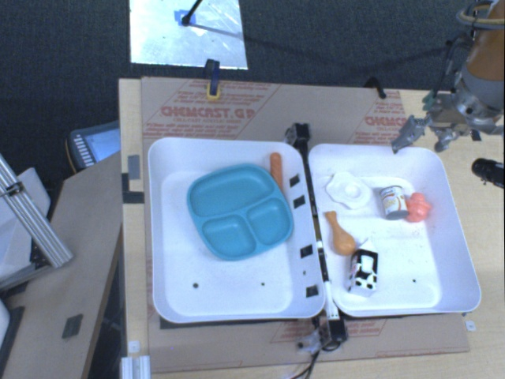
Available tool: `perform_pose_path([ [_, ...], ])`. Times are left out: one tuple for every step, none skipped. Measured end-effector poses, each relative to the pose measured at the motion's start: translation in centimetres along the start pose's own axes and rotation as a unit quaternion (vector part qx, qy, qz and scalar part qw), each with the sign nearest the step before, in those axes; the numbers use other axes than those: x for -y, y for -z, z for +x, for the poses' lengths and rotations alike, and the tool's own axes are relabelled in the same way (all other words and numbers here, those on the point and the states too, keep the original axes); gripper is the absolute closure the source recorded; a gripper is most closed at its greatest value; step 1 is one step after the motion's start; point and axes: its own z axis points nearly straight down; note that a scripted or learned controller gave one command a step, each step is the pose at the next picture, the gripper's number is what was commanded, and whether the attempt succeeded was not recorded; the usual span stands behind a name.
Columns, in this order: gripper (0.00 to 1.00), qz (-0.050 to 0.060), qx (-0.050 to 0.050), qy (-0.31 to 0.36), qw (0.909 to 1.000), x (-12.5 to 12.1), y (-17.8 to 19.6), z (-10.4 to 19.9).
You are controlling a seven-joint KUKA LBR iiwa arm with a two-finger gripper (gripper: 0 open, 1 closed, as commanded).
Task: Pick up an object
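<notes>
Cow-patterned carton (364,272) lies well below tool (424,135).

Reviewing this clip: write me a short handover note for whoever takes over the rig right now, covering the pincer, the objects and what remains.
Pincer: open, holding nothing, hovering over the back rim of the right bin.
Right bin: white fried-egg toy, small can touching a pink toy, tan drumstick-shaped toy, black-and-white cow-print carton near the front.
Left bin: blue divided plate, with an orange carrot-like stick at its back right edge.
Done: nothing picked yet.
Left: lower onto one object, close, lift. The can and pink toy look nearest to the pincer.
</notes>
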Motion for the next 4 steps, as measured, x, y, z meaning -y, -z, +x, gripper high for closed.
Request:
perform_pose_path([
  [0.0, -0.006, 0.001, 0.001, 1.0, -0.2, 0.7, 0.0],
  [0.0, -0.004, 0.001, 0.001, 1.0, -0.5, -5.4, 0.3],
  [0.0, -0.004, 0.001, 0.001, 1.0, -1.0, -11.5, 0.0],
  [0.0, -0.004, 0.001, 0.002, 1.0, -1.0, -16.6, 0.1],
])
